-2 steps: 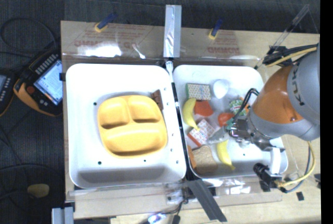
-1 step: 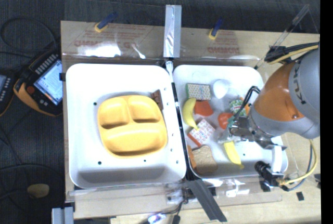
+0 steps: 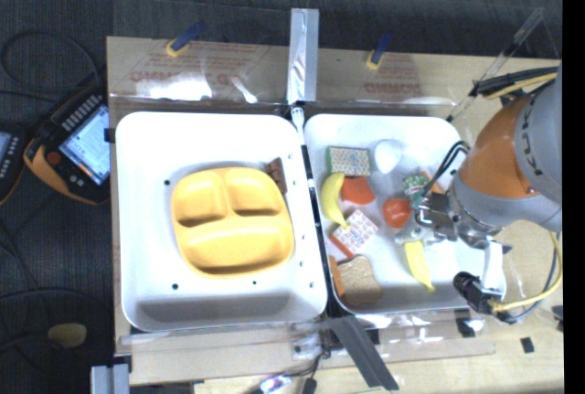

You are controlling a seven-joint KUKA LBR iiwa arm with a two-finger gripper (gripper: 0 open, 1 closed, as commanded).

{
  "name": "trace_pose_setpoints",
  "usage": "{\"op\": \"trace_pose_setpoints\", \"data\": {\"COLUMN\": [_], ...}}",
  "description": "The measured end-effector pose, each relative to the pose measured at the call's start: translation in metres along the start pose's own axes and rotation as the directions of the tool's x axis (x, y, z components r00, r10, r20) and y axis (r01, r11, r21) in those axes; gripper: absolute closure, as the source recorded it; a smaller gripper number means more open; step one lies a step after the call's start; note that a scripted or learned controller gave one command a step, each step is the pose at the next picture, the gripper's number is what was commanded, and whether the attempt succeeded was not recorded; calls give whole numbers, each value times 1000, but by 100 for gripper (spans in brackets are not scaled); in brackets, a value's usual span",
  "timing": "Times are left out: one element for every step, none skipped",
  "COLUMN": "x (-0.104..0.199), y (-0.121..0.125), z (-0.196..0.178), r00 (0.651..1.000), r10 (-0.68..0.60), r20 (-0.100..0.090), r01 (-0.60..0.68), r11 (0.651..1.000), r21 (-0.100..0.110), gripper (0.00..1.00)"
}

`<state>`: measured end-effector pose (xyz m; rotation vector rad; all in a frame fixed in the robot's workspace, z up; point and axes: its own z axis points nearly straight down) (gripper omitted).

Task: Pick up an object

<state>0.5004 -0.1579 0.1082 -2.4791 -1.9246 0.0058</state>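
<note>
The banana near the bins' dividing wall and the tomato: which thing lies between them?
In the camera view, an orange round piece lies between the banana and the tomato, slightly higher in the picture than both.

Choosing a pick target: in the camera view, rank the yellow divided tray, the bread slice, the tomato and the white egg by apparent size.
1. yellow divided tray, by far the largest.
2. bread slice.
3. and 4. white egg and tomato look about alike; too close to rank them.

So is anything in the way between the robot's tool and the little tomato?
Nothing visible is. The tool hangs over the right bin, just right of the tomato, with bare white floor between them. The small banana lies below, off that path.
</note>
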Motion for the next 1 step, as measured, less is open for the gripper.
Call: {"op": "trace_pose_setpoints", "data": {"x": [70], "y": [-22], "z": [-128], "r00": [998], "r10": [58], "r20": [3], "r01": [-58], "r11": [998], "r21": [-2], "gripper": [100]}}
